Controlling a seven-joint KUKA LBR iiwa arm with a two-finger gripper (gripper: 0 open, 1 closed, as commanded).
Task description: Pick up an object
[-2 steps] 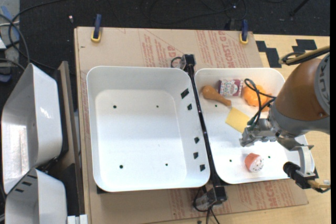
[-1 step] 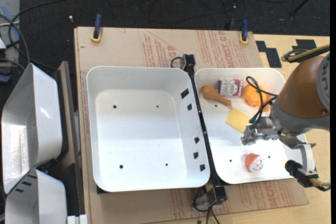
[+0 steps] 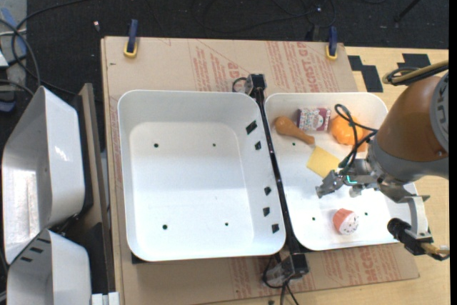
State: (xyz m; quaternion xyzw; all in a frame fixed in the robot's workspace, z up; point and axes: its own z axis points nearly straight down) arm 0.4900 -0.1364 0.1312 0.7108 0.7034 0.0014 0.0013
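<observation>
The gripper hangs low over the right bin, its dark fingers spread apart with nothing between them. Just above it lies a yellow block, close to the fingertips. Below and to its right sits a small red and white cup. Farther up from the gripper are a brown wooden piece, a small purple-labelled pot and an orange ball. The left bin lies well off to the gripper's left.
</observation>
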